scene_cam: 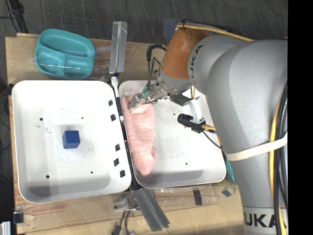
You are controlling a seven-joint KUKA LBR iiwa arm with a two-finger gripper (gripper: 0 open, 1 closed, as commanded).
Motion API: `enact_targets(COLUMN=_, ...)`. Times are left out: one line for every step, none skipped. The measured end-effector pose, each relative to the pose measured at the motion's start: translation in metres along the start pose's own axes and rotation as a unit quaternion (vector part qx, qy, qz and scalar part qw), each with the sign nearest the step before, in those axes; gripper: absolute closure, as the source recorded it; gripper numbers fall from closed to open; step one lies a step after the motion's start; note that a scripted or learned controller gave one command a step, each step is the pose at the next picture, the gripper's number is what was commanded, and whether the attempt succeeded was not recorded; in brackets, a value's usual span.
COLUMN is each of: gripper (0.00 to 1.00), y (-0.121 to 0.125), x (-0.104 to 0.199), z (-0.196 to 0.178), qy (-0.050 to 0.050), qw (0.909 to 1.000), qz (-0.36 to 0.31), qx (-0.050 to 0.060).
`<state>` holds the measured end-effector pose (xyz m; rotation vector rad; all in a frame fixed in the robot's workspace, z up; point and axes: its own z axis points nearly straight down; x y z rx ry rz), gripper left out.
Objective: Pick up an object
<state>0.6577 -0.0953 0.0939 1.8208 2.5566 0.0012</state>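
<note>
A pink cloth (140, 133) lies lengthwise along the left wall of the right bin (195, 173), rumpled at its far end. My gripper (141, 100) is low over that far end, at the bin's back left corner, and touches or nearly touches the cloth. The grey arm with its orange band (177, 53) reaches in from the right and covers the bin's right side. A small blue cube (71, 139) sits alone in the middle of the left bin (29, 180), far from the gripper.
A teal moulded tray (64, 53) rests on the bench behind the left bin. A grey metal bar (117, 48) stands at the back between the two bins, and black clips (117, 146) line the divider.
</note>
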Motion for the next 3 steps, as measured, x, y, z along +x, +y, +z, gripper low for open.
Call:
enact_targets(gripper=0.00, y=-0.040, x=0.001, z=0.001, qy=0.001, qw=0.9996, qz=-0.028, qx=0.002)
enact_targets(gripper=1.00, y=-0.040, x=0.001, z=-0.009, qy=0.001, qw=0.9996, qz=-0.029, qx=0.001)
enact_targets(gripper=1.00, y=0.015, x=0.045, z=-0.099, qy=0.001, qw=0.9981, qz=0.061, qx=0.001)
